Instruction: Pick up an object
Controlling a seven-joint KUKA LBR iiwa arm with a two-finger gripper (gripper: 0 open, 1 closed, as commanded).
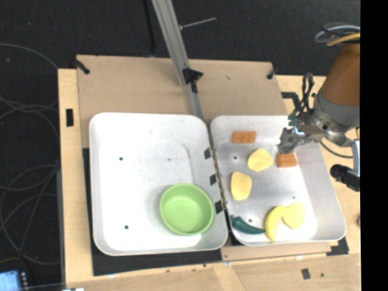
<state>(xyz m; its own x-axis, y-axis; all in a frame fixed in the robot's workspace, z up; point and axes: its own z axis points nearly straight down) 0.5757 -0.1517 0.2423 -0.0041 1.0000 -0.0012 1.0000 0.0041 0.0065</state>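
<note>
The green bowl [187,208] is seen nearest the camera, resting in the left bin [121,162] at its front right corner. The remaining items are placed relative to this bowl. The right bin [315,193] lies just beside it to the right, and every other object is held there. The arm [342,83] is found far to the bowl's upper right, with its gripper [293,139] lowered over the bin's back right area. Whether the gripper is released or clenched cannot be told.

A yellow pair [284,220] is set to the bowl's right at the front. A yellow piece [240,185] lies closest to the bowl, and another yellow piece [260,160] farther up and right. An orange wafer [244,137] is seen beyond those. A dark green item [244,225] lies just right of the bowl. The orange block [287,160], the likely target, sits directly below the gripper, touching or nearly so.

The approach step is judged to be in hand. A closing around the block and a lift are called for next.
</note>
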